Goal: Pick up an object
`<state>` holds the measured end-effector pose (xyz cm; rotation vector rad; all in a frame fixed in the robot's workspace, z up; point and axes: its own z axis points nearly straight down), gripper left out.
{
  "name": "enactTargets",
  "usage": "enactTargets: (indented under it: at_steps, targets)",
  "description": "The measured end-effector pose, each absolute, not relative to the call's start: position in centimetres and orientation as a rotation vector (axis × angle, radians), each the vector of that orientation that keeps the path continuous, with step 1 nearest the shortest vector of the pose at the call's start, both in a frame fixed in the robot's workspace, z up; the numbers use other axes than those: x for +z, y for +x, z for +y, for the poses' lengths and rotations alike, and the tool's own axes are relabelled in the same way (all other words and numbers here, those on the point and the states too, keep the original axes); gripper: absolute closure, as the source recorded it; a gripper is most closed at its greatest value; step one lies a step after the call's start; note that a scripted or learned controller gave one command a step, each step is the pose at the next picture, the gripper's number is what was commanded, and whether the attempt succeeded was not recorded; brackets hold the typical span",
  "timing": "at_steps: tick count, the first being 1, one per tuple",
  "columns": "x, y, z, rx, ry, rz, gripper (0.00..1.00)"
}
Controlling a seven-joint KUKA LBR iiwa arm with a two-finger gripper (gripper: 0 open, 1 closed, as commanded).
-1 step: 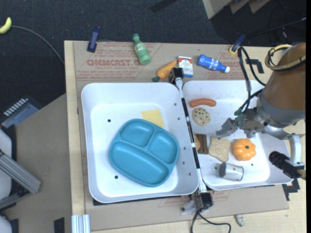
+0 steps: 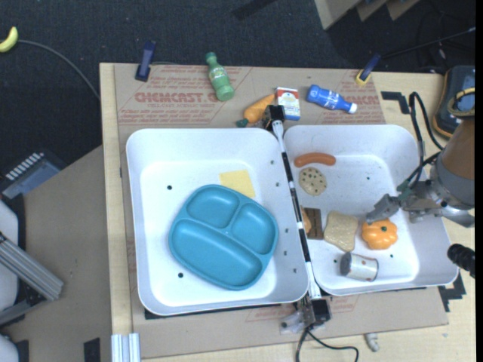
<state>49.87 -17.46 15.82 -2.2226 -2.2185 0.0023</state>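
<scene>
My gripper (image 2: 382,208) hangs over the right bin (image 2: 400,145), reaching in from the right, just above and touching the top edge of an orange pumpkin-shaped toy (image 2: 379,235). A tan bread slice (image 2: 341,230) lies left of the pumpkin, with a brown piece (image 2: 313,222) beside it. A silver can (image 2: 359,266) lies on its side near the bin's front. Farther back are a speckled cookie (image 2: 311,179) and a red sausage (image 2: 315,159). Nothing is visibly held.
The left bin (image 2: 151,164) holds a blue divided plate (image 2: 223,234) and a yellow cheese slice (image 2: 238,181). Behind the bins lie a green bottle (image 2: 219,77), a carrot (image 2: 259,107), a small carton (image 2: 287,102) and a blue bottle (image 2: 330,99).
</scene>
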Motion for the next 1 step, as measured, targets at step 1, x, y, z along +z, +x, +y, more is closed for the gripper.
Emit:
enactTargets:
  at_steps: [1]
  targets:
    - [8.62,49.22,-17.02,-0.002,-2.222,-2.223,0.0]
